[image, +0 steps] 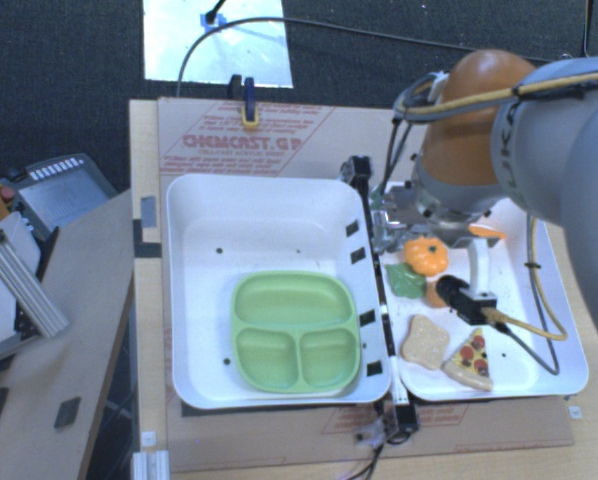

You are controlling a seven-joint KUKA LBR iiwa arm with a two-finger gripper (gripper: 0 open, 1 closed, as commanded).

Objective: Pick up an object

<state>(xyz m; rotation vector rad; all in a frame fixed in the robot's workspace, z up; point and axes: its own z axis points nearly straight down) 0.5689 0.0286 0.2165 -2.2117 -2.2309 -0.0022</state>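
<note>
we see the tool low at the right bin's inner wall, just left of the orange pumpkin toy, likely lining up a grasp. its state we cannot tell. pumpkin: small, round, glossy, green-stemmed, beside a green leaf piece, toast and pizza slice nearby.

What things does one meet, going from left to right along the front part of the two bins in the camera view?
Green divided plate → slice of bread → pizza slice.
</note>
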